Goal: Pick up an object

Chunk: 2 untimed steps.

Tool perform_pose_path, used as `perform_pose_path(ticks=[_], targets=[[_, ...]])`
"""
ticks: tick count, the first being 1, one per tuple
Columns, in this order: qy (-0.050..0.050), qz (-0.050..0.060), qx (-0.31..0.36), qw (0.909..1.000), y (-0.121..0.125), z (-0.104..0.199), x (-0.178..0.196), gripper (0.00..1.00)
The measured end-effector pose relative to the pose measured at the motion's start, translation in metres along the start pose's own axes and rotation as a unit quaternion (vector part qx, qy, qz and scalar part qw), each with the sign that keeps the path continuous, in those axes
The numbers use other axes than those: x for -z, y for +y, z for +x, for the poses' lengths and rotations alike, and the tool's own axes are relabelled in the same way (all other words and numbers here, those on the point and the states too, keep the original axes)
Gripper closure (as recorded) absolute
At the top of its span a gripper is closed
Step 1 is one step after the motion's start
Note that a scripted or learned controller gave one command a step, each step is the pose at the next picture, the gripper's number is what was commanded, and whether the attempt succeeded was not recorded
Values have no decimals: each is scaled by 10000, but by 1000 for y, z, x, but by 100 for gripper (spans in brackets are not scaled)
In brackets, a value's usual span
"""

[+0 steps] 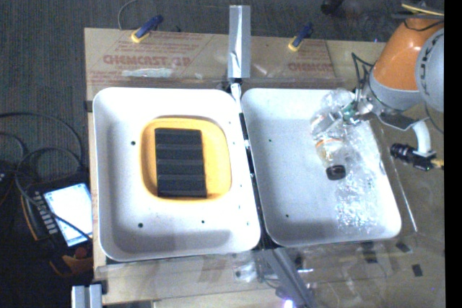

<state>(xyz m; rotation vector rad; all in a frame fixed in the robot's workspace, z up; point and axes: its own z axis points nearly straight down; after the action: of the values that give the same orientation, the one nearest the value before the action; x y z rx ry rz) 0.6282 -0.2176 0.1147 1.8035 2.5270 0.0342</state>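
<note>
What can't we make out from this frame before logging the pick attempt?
- Hand: in the camera view it sits in glare and clear wrapping at the right bin's upper right corner; its state and any contact are unreadable.
- Clear plastic item: too transparent and blurred to identify.
- Small dark object: too small to name.
- Arm: cut off by the right edge.

The two shallow plastic bins (pixel 173 242) were plain white. In the left one lay a yellow rounded tray (pixel 186 128) carrying a black ribbed block (pixel 180 162). The right bin held a clear, glinting crumpled wrapper (pixel 348 155) and a small black lump (pixel 336 172). The cardboard-brown counter (pixel 180 58) bore faded red lettering and two blue-and-yellow clamps (pixel 146 28). The arm (pixel 408 65) was orange and grey.
</note>
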Motion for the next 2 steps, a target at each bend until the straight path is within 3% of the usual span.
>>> perform_pose_path(ticks=[1, 2], targets=[[87, 180, 231, 9995, 35, 8, 70, 100], [91, 202, 324, 9992, 47, 65, 45, 100]])
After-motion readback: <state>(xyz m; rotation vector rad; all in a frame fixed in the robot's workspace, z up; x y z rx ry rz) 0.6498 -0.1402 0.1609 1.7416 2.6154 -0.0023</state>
